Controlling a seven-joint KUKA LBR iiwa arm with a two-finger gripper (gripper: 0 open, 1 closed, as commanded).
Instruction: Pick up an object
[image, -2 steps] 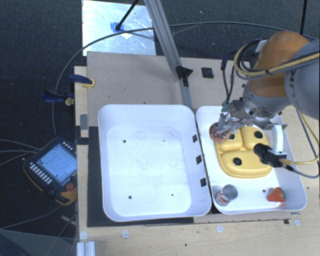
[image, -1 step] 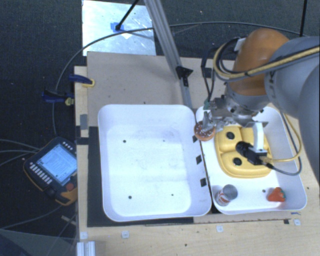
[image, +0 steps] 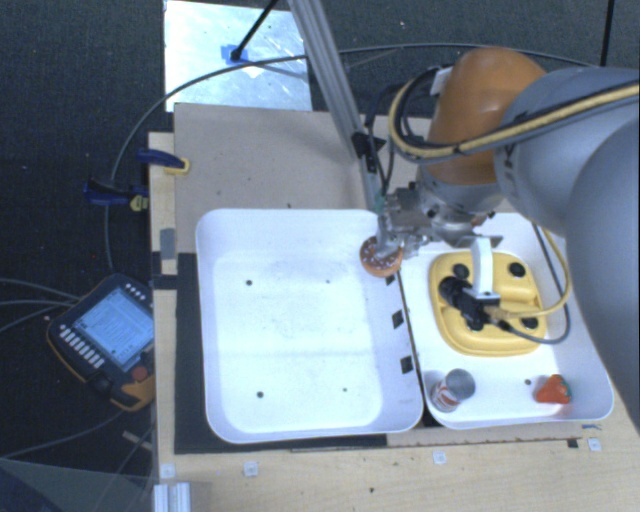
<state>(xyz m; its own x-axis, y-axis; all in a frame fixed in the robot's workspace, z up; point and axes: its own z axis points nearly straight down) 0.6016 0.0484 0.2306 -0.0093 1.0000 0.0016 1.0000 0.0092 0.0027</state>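
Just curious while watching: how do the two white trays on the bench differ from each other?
The left shallow white tray shows mostly bare floor with a few dark dots; the right shallow white tray holds a yellow plastic toy, a small silver-topped cup and a small orange-red piece. The grey arm hangs over the right one. Both are white, shallow and round-cornered.

Arm (image: 560, 130): cut off by the right edge; its bulk hides the right bin's (image: 590, 400) far rim. Round brown object (image: 381, 259) under the wrist: blurred, too small to identify. Yellow item (image: 505, 325): partly covered by cables.
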